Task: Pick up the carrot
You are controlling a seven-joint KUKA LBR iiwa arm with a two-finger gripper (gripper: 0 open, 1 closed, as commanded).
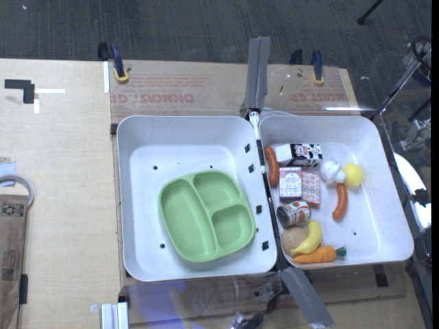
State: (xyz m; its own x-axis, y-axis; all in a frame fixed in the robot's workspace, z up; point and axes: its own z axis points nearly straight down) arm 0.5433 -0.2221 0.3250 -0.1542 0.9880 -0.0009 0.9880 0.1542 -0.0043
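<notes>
The carrot [317, 255] is orange with a green stub at its right end. It lies along the front wall of the right bin [384, 184], just below a yellow banana [310, 239] and a tan bread roll [294, 238].
The right bin also holds two sausages [272, 164] [339, 201], a can [294, 213], small cartons [290, 182], a black-and-white box [306, 153] and a yellow and white toy [343, 174]. A green divided plate [207, 215] lies in the left bin [137, 184].
</notes>
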